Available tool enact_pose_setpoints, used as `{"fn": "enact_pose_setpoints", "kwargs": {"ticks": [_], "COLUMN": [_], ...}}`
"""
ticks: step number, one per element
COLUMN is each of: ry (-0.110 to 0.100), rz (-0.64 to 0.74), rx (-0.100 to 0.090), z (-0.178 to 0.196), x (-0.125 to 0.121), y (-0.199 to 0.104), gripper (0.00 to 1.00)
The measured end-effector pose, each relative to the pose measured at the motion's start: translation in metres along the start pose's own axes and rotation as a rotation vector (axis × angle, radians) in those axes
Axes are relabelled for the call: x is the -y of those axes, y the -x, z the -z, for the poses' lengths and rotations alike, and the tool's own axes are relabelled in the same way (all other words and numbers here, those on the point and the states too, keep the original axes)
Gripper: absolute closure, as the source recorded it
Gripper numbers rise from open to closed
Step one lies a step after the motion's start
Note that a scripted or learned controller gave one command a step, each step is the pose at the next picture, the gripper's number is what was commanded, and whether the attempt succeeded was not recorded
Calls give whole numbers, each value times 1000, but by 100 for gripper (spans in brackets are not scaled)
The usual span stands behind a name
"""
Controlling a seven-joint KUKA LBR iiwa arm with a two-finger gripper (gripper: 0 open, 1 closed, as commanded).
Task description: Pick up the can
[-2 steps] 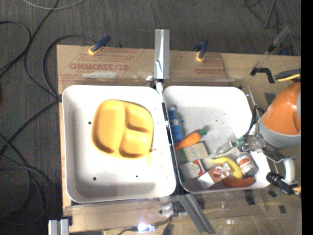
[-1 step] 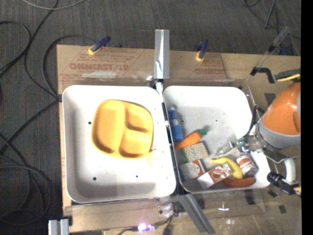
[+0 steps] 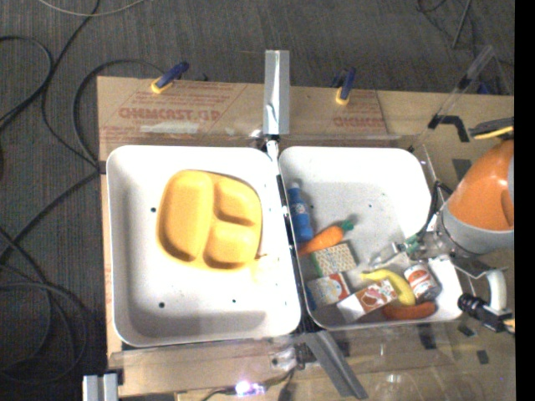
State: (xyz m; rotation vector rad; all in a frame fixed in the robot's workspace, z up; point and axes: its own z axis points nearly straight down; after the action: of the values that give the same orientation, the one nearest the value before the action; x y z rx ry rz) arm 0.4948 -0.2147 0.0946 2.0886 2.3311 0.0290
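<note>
White plastic forms both shallow bins on the counter (image 3: 117, 115), seen from above at a slant. Left bin (image 3: 134, 291): holds one yellow compartment tray (image 3: 211, 220), lying flat toward the bin's upper middle, apart from all walls. Right bin (image 3: 368, 174): objects crowd its lower half. A blue bottle (image 3: 298, 213) lies along the left wall; a toy carrot (image 3: 327, 236) with a green top lies tilted just beside it; below that sit a small green-and-white box (image 3: 333, 261) and a red-and-white carton (image 3: 328, 289), and another red-and-white carton (image 3: 374, 295) lies near the front wall. A yellow banana (image 3: 393, 281) curves across this carton, and a red, sausage-like item (image 3: 410, 311) lies against the front wall.

Can (image 3: 422, 281): small, with a red-and-white label, lying tilted in the lower right corner of the right bin, touching or just beside the banana's right end. Its label writing is too small to read.

Arm (image 3: 485, 199): grey with an orange band, entering from the right over the bin's right wall. Fingers (image 3: 410, 247): low over the bin, just above and left of the can; their opening cannot be told, and nothing shows between them.

Protective film on the counter bears red print reading "CHEMCAST GP".
</note>
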Motion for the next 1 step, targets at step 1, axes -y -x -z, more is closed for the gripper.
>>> {"fn": "enact_pose_setpoints", "kwargs": {"ticks": [1], "ry": [2], "rz": [-21], "rx": [-1], "z": [0], "x": [0], "y": [0], "gripper": [0]}}
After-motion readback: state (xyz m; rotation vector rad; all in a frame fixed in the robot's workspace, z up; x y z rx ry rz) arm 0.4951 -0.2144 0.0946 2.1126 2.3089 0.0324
